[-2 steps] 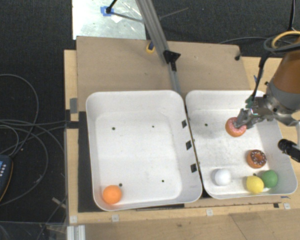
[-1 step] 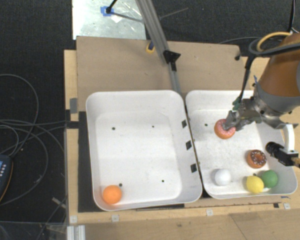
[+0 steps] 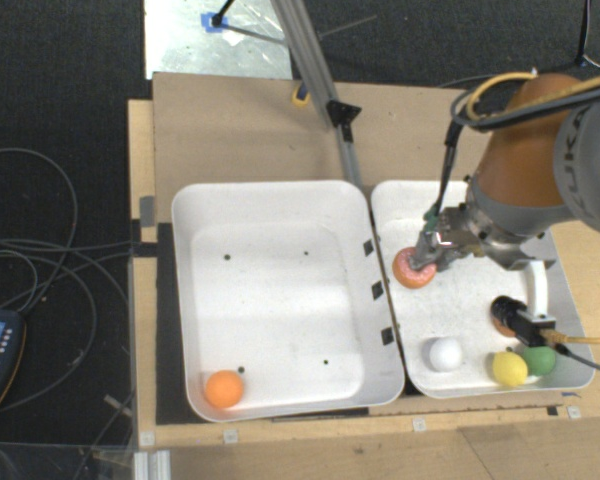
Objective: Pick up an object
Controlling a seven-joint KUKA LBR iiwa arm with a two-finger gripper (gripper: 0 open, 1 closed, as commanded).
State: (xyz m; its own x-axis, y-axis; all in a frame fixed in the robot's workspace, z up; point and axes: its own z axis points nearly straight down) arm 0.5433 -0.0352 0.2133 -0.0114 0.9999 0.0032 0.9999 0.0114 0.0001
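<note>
The claw (image 3: 427, 256) is seen pressed down on a pink ring (image 3: 414, 269), which lies directly beneath it; whether anything is gripped cannot be told. The ring could be nudged aside toward the bin wall (image 3: 385, 268) just beyond the claw, since it lies flat and offers little to grasp.

A single fixed camera looks down at a slant from above the pale wooden bench (image 3: 230, 128), far enough back to take in both shallow white plastic bins, the left bin (image 3: 270, 198) and the right bin (image 3: 390, 203), side by side. The grey and orange robot arm (image 3: 540, 158) enters from the frame's right side.
</note>
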